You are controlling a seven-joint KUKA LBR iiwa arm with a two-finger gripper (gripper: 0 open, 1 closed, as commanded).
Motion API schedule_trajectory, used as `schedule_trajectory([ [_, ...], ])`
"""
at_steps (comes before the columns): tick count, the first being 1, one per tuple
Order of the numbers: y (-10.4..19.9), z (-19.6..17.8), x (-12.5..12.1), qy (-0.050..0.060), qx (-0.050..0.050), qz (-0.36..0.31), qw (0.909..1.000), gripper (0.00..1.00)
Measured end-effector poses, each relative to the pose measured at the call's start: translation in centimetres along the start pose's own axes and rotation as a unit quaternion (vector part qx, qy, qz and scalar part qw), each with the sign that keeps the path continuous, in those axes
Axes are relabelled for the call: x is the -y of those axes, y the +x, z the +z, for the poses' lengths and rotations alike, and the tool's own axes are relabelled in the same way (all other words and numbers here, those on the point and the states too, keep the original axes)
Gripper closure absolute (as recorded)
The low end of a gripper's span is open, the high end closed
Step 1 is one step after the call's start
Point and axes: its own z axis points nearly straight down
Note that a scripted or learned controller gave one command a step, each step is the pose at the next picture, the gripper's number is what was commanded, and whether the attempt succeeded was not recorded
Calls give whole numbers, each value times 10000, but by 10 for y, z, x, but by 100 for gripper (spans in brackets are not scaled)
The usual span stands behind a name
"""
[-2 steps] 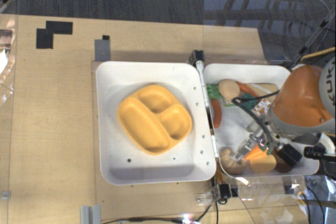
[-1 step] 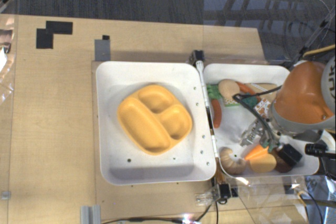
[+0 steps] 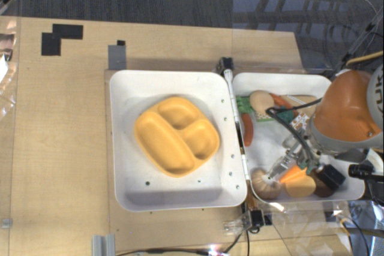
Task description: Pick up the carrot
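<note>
Two shallow white bins sit side by side on the bench (image 3: 60,159). The left bin (image 3: 129,192) holds one thing: a yellow tray (image 3: 177,136) with three compartments, lying in the middle of the bin.

The right bin (image 3: 267,144) holds several toy foods. One carrot (image 3: 293,175), a short orange wedge, lies near the bin's lower edge in the view, about midway along it. Just right of the carrot, touching it, is one yellow-tan block (image 3: 302,187), and beyond that one dark brown piece (image 3: 324,190). One brown rounded piece (image 3: 265,181) sits in the lower left corner. One long red piece (image 3: 246,129) lies along the left wall. Near the upper left corner are one green piece (image 3: 243,106) and one pale beige lump (image 3: 262,102), just beside each other.

The one gripper (image 3: 277,171) is down inside the right bin, just left of the carrot and close against it. How far it is parted, and whether it has hold of the carrot, cannot be told from this angle.
</note>
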Motion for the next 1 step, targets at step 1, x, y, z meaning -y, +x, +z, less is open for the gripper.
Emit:
schedule_trajectory([
  [1,-3,-12,-3,-29,44,-8,10000,100],
])
